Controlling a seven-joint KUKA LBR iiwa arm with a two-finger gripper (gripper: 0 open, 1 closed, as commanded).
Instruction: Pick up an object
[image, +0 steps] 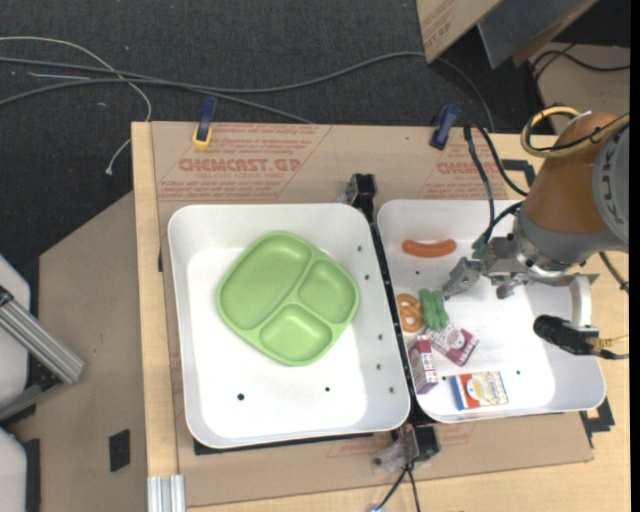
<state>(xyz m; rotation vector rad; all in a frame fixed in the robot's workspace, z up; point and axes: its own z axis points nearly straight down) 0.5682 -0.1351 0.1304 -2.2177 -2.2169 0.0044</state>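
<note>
- The candidates for picking lie in the right bin, clustered along its left side: an orange sausage-shaped toy near the far wall, a pretzel-like piece touching a green piece, then a small pink-and-white packet, a dark red packet and a flat carton with blue and orange print nearest the front rim.
- All of these rest on the bin floor; none is lifted.
- The end effector hovers over the middle of the same bin, just right of the green piece and below the sausage toy. Nothing sits between its tips, and whether it is released or clenched I cannot tell from this slanted look.
- Judged from that, the pick is not yet made: a target must be reached, gripped and raised.
- The left bin holds a green divided plate, well apart from the arm.
- Both bins stand side by side on the cardboard-covered desk.
</note>
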